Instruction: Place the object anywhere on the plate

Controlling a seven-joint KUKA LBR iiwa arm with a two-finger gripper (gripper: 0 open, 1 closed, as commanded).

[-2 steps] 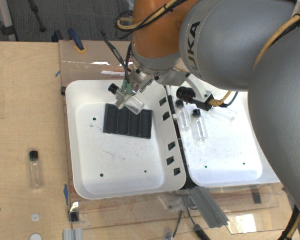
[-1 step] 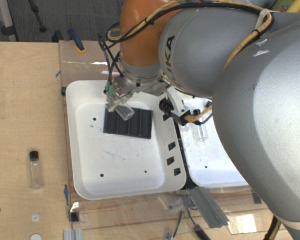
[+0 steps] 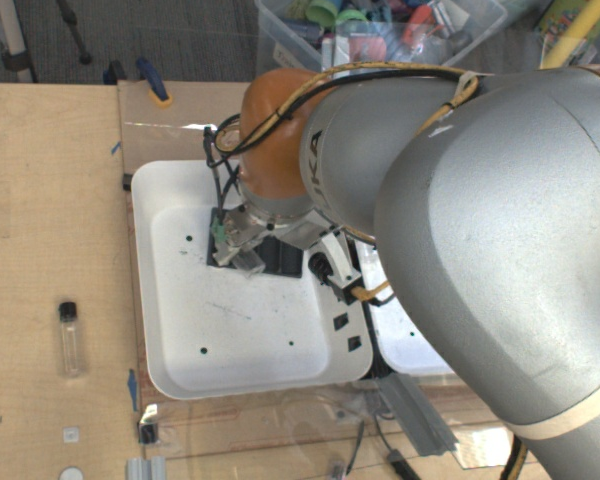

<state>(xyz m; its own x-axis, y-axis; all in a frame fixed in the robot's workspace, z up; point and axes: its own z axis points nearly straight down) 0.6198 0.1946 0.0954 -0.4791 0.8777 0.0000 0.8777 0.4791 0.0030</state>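
My gripper (image 3: pixel 232 252) is down inside the left white bin (image 3: pixel 180 308), near its back middle, under the orange wrist band (image 3: pixel 275 138). A small green piece (image 3: pixel 220 231) shows right at the gripper's left side, touching or very close to it. I cannot tell whether it is held. The big grey arm (image 3: pixel 480 218) covers the right half of the view and most of the right bin (image 3: pixel 412 353), hiding what lies in it.
On the wooden bench to the left lies a clear vial with a black cap (image 3: pixel 70 338). A clear tub of colourful toys (image 3: pixel 380 8) stands at the back. A blue clip (image 3: pixel 157 90) sits by the bin's far left corner.
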